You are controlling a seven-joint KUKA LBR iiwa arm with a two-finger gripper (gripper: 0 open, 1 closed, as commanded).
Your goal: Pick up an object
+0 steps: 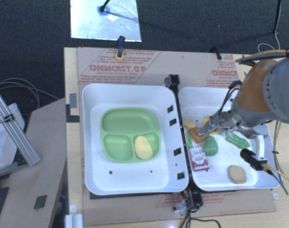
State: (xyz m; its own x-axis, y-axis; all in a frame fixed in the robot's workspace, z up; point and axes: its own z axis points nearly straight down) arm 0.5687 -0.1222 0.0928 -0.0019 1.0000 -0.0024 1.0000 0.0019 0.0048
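Observation:
My gripper (pixel 211 124) hangs low in the right bin (pixel 201 96), near its left side. Right under and left of it lies an orange-brown flat piece (pixel 197 135), and I cannot see whether anything sits in its grasp. A green bumpy lump (pixel 210 146) lies just below the gripper. A red and white box (pixel 199 158) rests toward the front left of this bin. A tan round piece (pixel 237 174) sits at the front right, and a light green elongated piece (pixel 237 140) lies to the gripper's right. A small yellow bit (pixel 189 124) lies by the bin's left wall.
The left bin (pixel 130 90) holds a green divided plate (pixel 127 122) with a yellow oval thing (pixel 144 147) in its lower right compartment. The arm's orange band and grey wrist cover the right bin's far right side. Black clips line the divider between the bins.

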